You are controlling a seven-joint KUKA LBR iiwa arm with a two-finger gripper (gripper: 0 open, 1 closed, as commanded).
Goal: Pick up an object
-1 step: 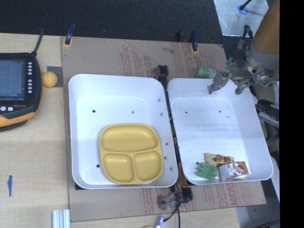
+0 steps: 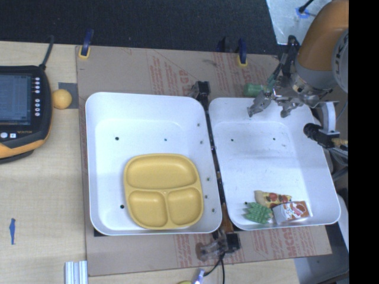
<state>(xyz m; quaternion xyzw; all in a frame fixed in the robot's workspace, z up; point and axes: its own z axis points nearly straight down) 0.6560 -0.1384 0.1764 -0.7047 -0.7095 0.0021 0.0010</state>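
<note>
My gripper [image 2: 271, 107] hangs over the far edge of the right bin [image 2: 272, 152], its two fingers spread apart and open, with nothing between them. In the right bin's near corner lie a green leafy toy [image 2: 257, 212], a pizza-slice toy [image 2: 272, 198] and a small red and white packet [image 2: 292, 211], all close together. They are well away from the gripper, toward the front of the bench. The left bin [image 2: 148, 117] holds a yellow divided tray [image 2: 164, 190].
A handheld control pendant [image 2: 21, 111] lies at the far left, with a yellow ball [image 2: 61, 98] beside it. Clamps hold the brown board at its back edge. The arm's orange band [image 2: 323, 34] rises at the upper right.
</note>
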